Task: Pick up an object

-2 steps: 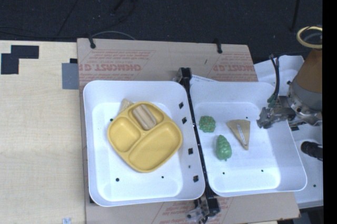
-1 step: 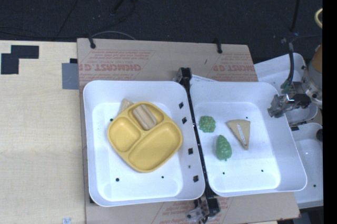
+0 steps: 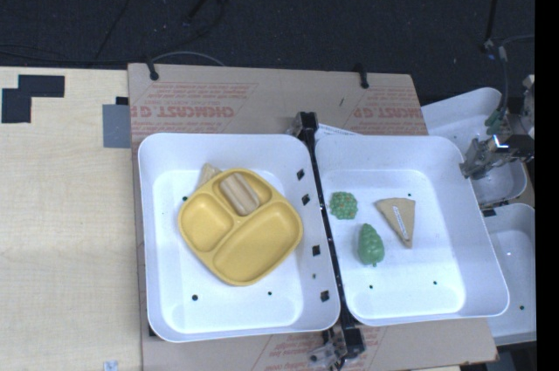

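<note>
Farthest left of the black seam [image 3: 321, 221] between the two bins: pale wood-grain bench top [image 3: 61, 230], matte and flat. Closer in, under both bins: a brown cardboard sheet [image 3: 262, 103] with red printing.

Just left of the seam: the left bin [image 3: 166, 291], shallow, smooth white plastic with rounded corners. Lying flat inside it, near the seam but not touching: a yellow plate [image 3: 253, 247], glossy and rounded, split into three compartments. In the compartment farthest from the camera: a tan roll [image 3: 239, 191], oblong and ridged. Tucked behind the plate's far-left rim, on the side away from the seam: a tan corner piece [image 3: 208, 175], mostly hidden.

Just right of the seam: the right bin [image 3: 437, 299], same white plastic. Nearest the seam: a small green lump [image 3: 343, 205], bumpy and roundish. Slightly further right and nearer the camera: a longer green piece [image 3: 370, 244], knobbly and tapered at its far end. Right again, apart from both: a tan wedge [image 3: 397, 219], flat and triangular, with a pale stripe on one face.

Well right of the seam, beyond the right bin's outer rim: the gripper [image 3: 489, 153], dull grey metal, apart from every object in the bins. Blurred and small here; impossible to tell whether open or closed. Holding nothing visible.
</note>
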`<act>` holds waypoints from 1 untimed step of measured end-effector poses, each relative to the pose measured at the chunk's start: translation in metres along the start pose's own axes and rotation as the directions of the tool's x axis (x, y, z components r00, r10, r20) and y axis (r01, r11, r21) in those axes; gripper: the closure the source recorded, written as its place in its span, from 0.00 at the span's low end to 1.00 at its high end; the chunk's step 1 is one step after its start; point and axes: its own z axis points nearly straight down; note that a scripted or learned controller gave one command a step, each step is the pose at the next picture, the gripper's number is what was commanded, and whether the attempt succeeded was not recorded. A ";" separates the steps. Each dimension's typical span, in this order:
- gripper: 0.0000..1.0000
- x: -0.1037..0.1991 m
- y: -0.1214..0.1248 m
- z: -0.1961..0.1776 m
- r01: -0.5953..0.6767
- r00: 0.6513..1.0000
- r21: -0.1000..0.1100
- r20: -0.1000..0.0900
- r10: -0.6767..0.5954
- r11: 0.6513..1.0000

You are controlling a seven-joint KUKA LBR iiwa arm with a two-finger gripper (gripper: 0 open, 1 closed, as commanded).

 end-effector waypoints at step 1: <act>1.00 0.052 -0.004 0.002 0.002 1.000 0.007 -0.004 -0.002 1.000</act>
